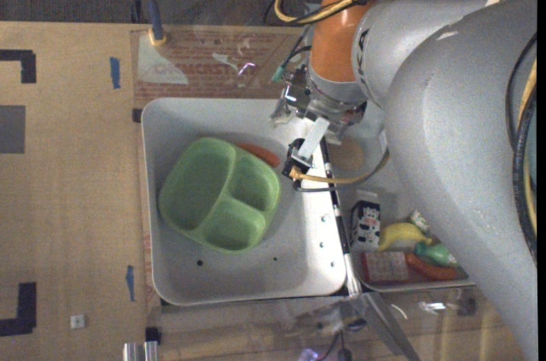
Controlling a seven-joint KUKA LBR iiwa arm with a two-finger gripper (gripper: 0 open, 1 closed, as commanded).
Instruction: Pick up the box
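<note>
Over the far right corner of the left bin (247,270), as the camera sees it, the claw (288,101) hangs just above the white rim. It points down and a little toward the left. It is small and dark there, so I cannot tell if it is apart or together. I can see nothing in it.

Right behind the claw is the wrist with its orange band (341,26). From there the fat grey arm (452,112) runs off to the right and toward the near side, looking bigger and bigger. It hides a lot of the right bin (409,284).

In the left bin lies a green plate (222,195) with three parts. It sits near the middle, closer to the left edge. An orange thing (260,153) peeks out from behind the plate's far right side, near the claw.

The box (367,224) is in the right bin. It stands against that bin's left edge, by the wall between the two bins. It is small and white with black spots. It is well apart from the claw, more toward the near side.

A yellow banana (401,235) lies just beside the box, on its right. A green thing (437,253) and a red thing (431,270) lie next to the banana. A flat pink packet (386,265) lies by the near edge, just in front of the box. A round brown thing (348,153) sits near the far left corner of that bin, under the arm.
</note>
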